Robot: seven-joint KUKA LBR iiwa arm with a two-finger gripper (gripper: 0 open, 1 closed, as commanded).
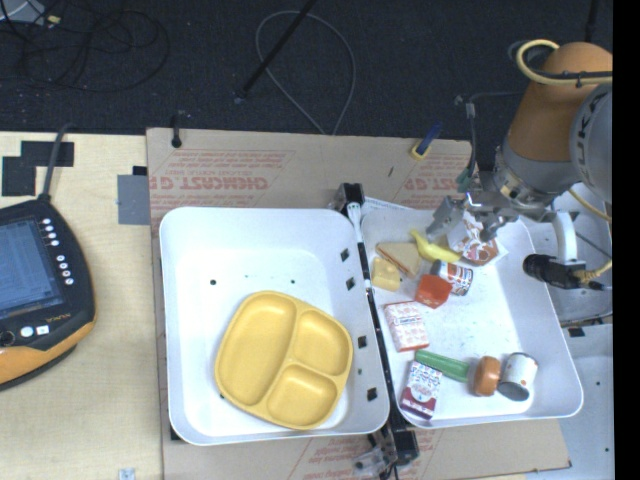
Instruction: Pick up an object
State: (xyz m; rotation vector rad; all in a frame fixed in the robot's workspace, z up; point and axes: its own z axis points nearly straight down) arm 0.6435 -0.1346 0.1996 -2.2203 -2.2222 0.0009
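My gripper (475, 220) hangs low over the far end of the right bin (553, 353), on the grey arm with the orange band (560, 98). Directly under it lies a white and red packet (480, 245). Just left of that is a small yellow banana (434, 248). Nearer the front lie a red and white can (461, 277), a red block (433, 291), a yellow wedge (391, 265), a pink and white box (406, 325), a green marker (443, 365), an orange piece (487, 374), a silver can (517, 375) and a red and white packet (423, 388).
The left bin (190, 258) holds a yellow divided plate (283, 360). A teach pendant (35, 283) lies on the bench at far left. Cables run over the dark floor behind the bench. A black part (550, 267) juts in at the right bin's edge.
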